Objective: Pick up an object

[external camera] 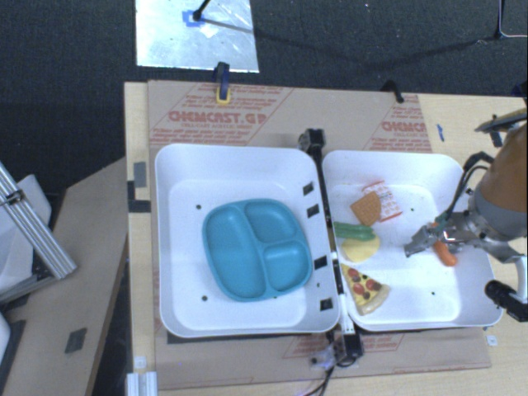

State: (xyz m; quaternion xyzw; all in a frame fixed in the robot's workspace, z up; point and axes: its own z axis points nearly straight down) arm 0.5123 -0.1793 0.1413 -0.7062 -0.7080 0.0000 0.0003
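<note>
Pizza slice (365, 288), white bins (247, 167), cardboard-covered bench (272, 114)

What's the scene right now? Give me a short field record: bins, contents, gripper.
left bin: holds a blue divided plate
right bin: holds toy foods
cracker: upper left of the right bin, beside a red-printed wrapper
green and yellow toy piece: against the bin's left wall, below the cracker
pizza slice: lower left corner of the right bin
orange toy, carrot-like: right side of the right bin, at the fingertips
gripper: low over the right bin, next to the orange toy; grasp not confirmed
</note>
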